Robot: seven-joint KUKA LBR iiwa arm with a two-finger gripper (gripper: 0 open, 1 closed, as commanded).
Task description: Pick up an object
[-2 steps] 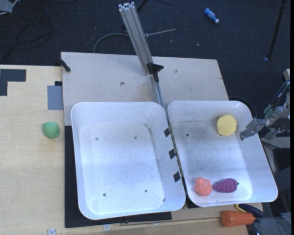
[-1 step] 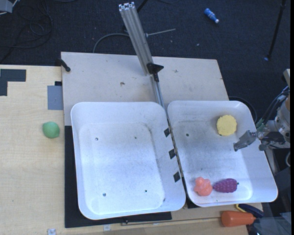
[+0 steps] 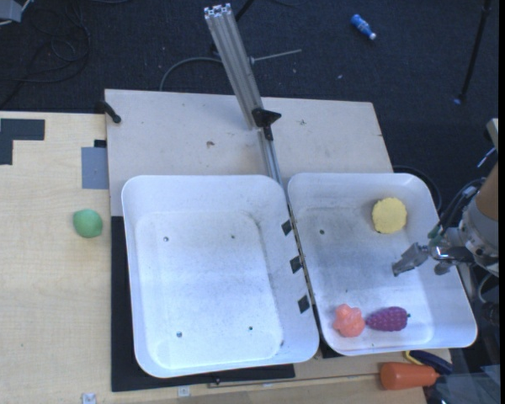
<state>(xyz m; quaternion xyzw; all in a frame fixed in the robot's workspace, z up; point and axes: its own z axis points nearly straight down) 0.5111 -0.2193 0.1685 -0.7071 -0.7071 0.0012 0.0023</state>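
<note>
Purple grapes (image 3: 388, 318) lie below the tool (image 3: 406, 264) reaching in; grip state unclear.

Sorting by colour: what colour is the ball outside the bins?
Green; the ball shows best in the camera view.

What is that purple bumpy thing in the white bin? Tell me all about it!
The purple bumpy toy looks like a small bunch of grapes or a berry, oval and knobbly all over, likely plastic or rubber. It lies on its side in the right bin, near the front edge, with a tiny dark stem poking out at its right end. Just to its left sits a pink-orange lumpy toy, very close; whether they touch is hard to tell. Nothing holds it: the gripper is above it in the picture, apart from it.
</note>
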